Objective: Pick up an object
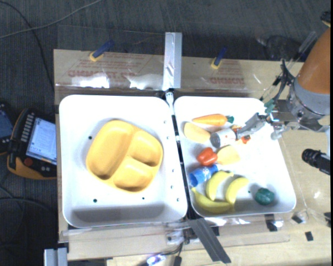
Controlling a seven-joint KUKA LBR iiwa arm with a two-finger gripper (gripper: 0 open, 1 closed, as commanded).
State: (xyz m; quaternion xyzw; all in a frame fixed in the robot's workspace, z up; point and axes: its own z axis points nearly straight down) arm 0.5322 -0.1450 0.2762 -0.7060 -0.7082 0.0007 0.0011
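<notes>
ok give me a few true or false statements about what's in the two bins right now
1. The yellow divided plate lies in the left bin. True.
2. The carrot lies in the left bin. False: it is in the right bin, near the far wall.
3. The banana lies near the right bin's front edge. True.
4. The small green object sits in the left bin. False: it sits in the right bin's front right corner.
5. The gripper hangs over the right bin. True.

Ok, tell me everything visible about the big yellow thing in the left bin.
The yellow divided dish looks like smooth, glossy plastic with rounded edges. It has three hollow sections: one large on the left, two smaller on the right. It lies flat, turned at a slant, near the middle of the left bin, touching just the bin floor.
</notes>
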